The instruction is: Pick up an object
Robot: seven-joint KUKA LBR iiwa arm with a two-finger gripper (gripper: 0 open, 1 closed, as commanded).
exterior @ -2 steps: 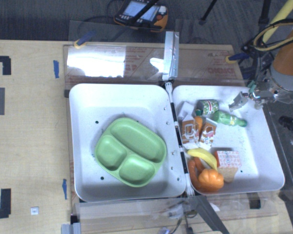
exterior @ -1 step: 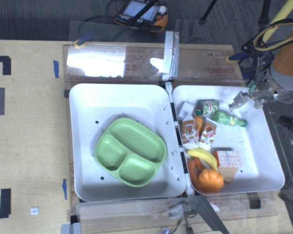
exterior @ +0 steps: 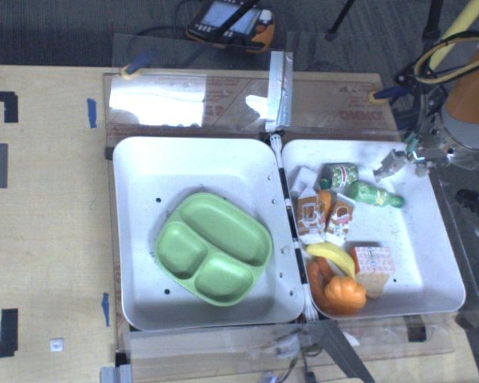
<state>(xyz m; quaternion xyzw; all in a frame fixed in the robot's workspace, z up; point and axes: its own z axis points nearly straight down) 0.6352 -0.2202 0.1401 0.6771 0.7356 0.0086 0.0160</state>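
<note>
1. Fingers (exterior: 393,163) hang over the right bin's (exterior: 431,282) far edge; apart or together, cannot tell.
2. Nearest them, just left: green bottle (exterior: 374,194), then a can (exterior: 338,174), both loose, likely easiest targets.
3. Farther off, piled by the divider: cartons (exterior: 326,214), banana (exterior: 332,254), orange (exterior: 343,293).
4. Farthest: green tray (exterior: 214,248) in the left bin (exterior: 136,166).

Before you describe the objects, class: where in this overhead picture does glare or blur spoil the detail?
In the camera view, strong glare washes out the clear panel behind the left bin; the gripper at the right bin's far corner is soft and smeared; the small packets are too blurry to read; the green tray is evenly lit and crisp.
</note>
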